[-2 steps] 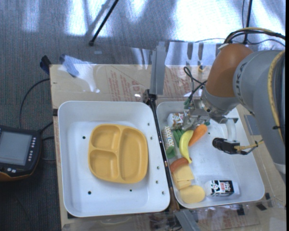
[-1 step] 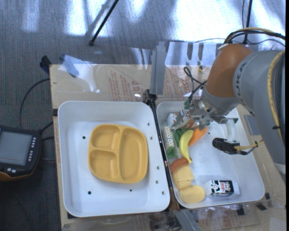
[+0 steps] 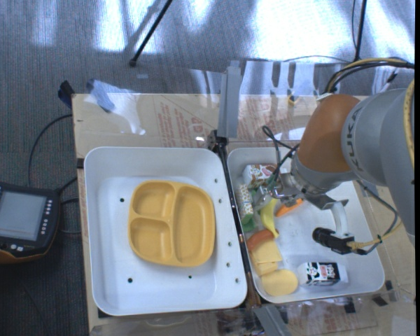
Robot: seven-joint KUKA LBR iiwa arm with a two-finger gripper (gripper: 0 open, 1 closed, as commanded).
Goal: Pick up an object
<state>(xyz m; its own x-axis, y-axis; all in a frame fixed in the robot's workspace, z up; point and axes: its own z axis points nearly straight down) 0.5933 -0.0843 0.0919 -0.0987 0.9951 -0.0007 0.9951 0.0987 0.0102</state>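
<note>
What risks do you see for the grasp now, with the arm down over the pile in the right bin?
1. The gripper is down among crowded items: a yellow banana, an orange carrot and a small carton lie close together, so it may catch two things or none.
2. The pile lies against the bin wall, so a finger might hit the wall.
</note>
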